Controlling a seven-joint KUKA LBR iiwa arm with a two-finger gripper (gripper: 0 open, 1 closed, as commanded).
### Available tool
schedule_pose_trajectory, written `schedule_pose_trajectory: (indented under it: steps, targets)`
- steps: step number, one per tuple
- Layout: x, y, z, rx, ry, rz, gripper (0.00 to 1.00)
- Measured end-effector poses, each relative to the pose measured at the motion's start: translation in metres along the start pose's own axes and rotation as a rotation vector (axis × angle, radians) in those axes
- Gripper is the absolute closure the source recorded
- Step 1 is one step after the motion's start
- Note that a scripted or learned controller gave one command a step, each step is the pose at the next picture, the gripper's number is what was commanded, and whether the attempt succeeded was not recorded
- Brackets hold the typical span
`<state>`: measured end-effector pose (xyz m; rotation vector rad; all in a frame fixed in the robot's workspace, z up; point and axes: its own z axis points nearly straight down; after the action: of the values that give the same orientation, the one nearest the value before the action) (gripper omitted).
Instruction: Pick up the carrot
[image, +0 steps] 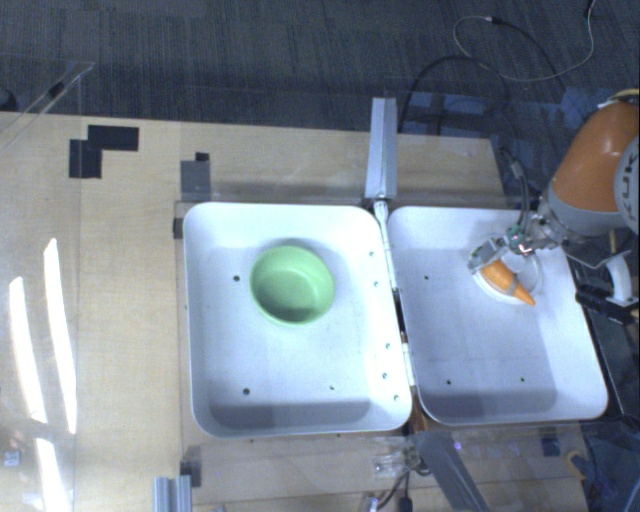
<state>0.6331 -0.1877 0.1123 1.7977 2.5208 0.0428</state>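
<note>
Over the right bin (560, 400), the gripper (503, 254) closes around the thick end of the carrot (510, 281), whose tip points toward the bin's near right side; a green bowl (291, 284) sits in the left bin (215, 400).

Big rounded orange band (592, 165) at three o'clock, grey casing beside it, small metallic end effector (508, 252) with thin cables.

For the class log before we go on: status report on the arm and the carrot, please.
Gripper low in right bin, at carrot's upper end. Carrot lying on bin floor, tip toward lower right. Green bowl in left bin, well clear.
</note>
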Motion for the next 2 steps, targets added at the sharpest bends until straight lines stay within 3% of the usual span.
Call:
schedule_pose_trajectory:
  steps: [1,2]
  targets:
    - [0.0005,-0.0007,-0.0001,-0.002,-0.003,-0.034,0.00]
    - [-0.0009,-0.0059,-0.0005,-0.007,-0.002,-0.153,0.00]
